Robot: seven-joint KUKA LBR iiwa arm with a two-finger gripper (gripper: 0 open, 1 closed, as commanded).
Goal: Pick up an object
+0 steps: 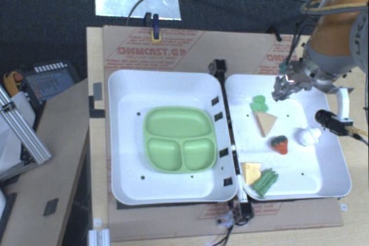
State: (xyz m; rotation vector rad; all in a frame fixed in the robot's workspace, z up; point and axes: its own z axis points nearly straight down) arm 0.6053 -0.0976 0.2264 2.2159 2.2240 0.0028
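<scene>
The jaws (282, 89) hang over the back part of the right bin (328, 181), near its far rim; they look dark and bunched together, and it cannot be told how far apart they stand or whether anything sits between them. Just to the left and a little nearer the camera lies a small green round piece (259, 103), and touching its near side is a tan wedge (266, 122). Nearer still sits a red strawberry (280, 144) with a green top, and to its right a small white object (309, 136). At the bin's front left corner lie a yellow block (252, 171) and, just beside it, a bundle of green beans (264, 181). The left bin (124, 89) holds a light green tray (179, 139) with three compartments. The arm (340, 20) reaches in from the right, above the table (98, 55)
</scene>
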